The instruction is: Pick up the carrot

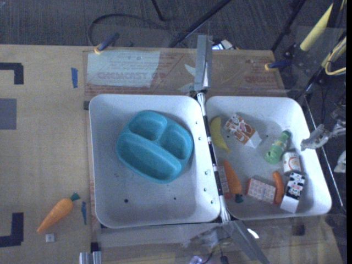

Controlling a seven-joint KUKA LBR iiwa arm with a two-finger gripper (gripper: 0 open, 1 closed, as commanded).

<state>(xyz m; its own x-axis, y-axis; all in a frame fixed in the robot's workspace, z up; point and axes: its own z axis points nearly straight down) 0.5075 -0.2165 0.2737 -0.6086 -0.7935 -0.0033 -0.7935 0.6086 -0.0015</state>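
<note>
Carrot-shaped toys turn up in more than one spot. The carrot I take to be the target lies in the right bin, flat on the floor and close along the bin's left wall, toward its near-left corner, with its long axis running roughly parallel to that wall. A banana lies just beyond it along the same wall, and a small box sits just beside it toward the bin's middle. A second, loose carrot with a green top rests on the bare worktop near its front-left corner, outside the left bin, which holds a teal plate. A shorter orange piece lies between the small box and a black-and-white carton; what it is I cannot tell.

The hand hangs over the right bin's right rim, well apart from the carrot. It is blurred and small, so I cannot tell how far open it is, and nothing can be seen in its hold.

The carrot looks like a light, stiff plastic toy with a smooth, tapering skin, so it is likely to slip or roll if pinched near the tip. The thicker middle, gripped across the short axis, looks the safest hold. The wall alongside leaves little room on that side, so the approach must be made with care.
</note>
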